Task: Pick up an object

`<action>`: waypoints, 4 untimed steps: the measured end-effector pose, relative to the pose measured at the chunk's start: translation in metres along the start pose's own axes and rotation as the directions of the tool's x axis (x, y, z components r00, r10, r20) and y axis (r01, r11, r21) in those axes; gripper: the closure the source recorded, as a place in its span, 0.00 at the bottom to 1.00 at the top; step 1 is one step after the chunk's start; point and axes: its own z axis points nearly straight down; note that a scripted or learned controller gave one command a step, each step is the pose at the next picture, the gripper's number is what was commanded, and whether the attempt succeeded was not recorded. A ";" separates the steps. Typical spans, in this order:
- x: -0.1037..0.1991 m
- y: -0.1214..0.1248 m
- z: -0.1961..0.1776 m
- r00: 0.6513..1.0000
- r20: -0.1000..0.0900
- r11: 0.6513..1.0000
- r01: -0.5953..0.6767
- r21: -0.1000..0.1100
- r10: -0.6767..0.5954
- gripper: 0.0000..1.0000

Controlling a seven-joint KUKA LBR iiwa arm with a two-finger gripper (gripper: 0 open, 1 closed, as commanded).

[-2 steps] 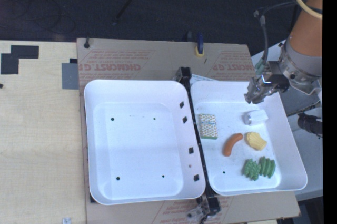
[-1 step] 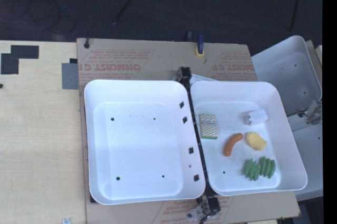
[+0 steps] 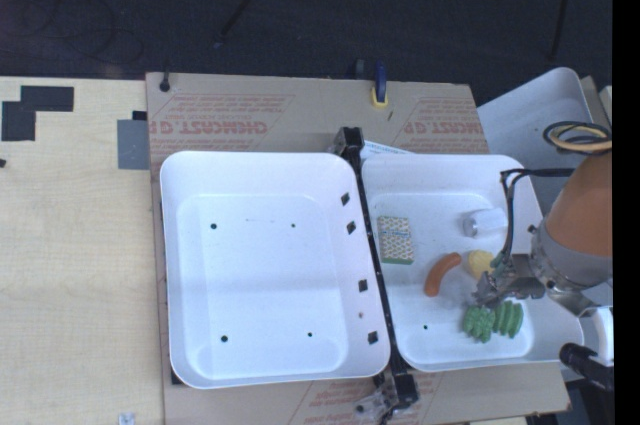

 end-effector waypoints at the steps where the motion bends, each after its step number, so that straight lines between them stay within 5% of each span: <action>1: 0.008 0.001 -0.196 1.000 0.008 1.000 0.002 -0.020 -0.002 1.00; 2: 0.114 0.000 -0.289 1.000 0.003 1.000 0.012 -0.017 -0.012 1.00; 3: 0.166 -0.001 -0.143 1.000 0.003 1.000 0.003 0.007 -0.003 1.00; 4: 0.140 0.056 -0.333 1.000 0.007 1.000 0.001 -0.025 -0.001 1.00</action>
